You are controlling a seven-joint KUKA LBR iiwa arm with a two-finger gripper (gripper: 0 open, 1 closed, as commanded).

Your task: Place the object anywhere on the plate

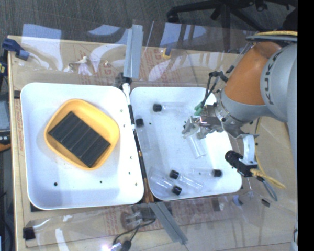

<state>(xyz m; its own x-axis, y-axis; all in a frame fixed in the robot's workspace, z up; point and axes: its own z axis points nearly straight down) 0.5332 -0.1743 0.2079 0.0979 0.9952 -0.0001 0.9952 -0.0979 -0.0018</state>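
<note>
The gripper (194,128) hovers just above a clear vial (198,146).

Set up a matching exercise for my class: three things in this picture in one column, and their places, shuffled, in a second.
Things:
1. plate
2. end effector
3. rail

Places:
A. over the right bin
B. on the bench behind the bins
C. in the left bin

Pairs: 1-C, 2-A, 3-B
</note>
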